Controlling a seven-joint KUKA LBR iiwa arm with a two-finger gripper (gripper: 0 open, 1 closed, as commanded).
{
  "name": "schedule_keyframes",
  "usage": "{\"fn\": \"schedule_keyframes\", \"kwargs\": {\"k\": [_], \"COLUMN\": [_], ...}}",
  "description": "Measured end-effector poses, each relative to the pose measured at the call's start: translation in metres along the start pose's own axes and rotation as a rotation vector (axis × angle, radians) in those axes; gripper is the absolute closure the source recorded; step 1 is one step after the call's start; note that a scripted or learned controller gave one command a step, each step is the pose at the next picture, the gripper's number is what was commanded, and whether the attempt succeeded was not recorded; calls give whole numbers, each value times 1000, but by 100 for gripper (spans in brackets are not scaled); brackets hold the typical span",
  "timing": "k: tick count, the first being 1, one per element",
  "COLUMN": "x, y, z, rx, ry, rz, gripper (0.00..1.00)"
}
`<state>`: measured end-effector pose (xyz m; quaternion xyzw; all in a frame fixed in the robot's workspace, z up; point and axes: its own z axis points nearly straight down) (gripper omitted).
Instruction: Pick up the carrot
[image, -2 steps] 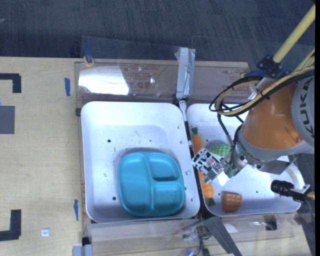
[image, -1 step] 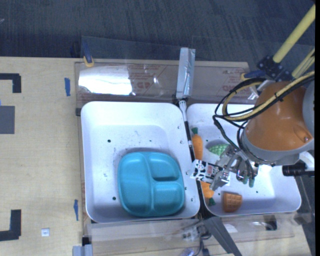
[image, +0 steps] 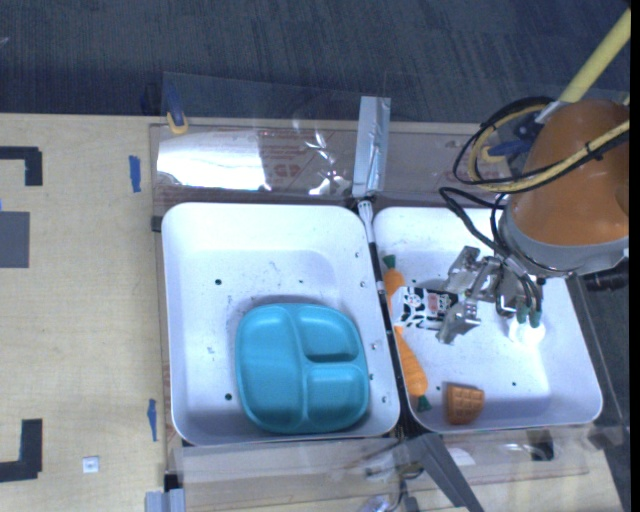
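Gripper (image: 462, 300) above right bin (image: 560, 385), finger opening indiscernible, nothing visibly held. Carrot (image: 410, 365) against left wall: approach lengthwise, straddling it clear of the wall.

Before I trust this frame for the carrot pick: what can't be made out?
- Gripper: fingers blur into metal and glare on the right white bin; open or shut unclear.
- Black-and-white patterned item: too small, partly behind the gripper; can't identify it.
- Orange carrot: lies along the bin's left wall; its top end near a small orange piece is hard to separate.
- Grey arm: cut off by the right edge.
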<state>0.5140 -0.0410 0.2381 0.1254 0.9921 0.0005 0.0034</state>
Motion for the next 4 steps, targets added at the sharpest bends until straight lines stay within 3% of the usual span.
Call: {"fn": "schedule_keyframes", "kwargs": {"k": [1, 2, 3, 4], "x": [43, 35, 53, -6], "y": [69, 29, 64, 30], "z": [55, -4, 54, 52], "rx": [0, 2, 5, 1], "ry": [8, 1, 9, 1], "rz": [-20, 612, 483, 38], "gripper": [100, 100, 100, 100]}}
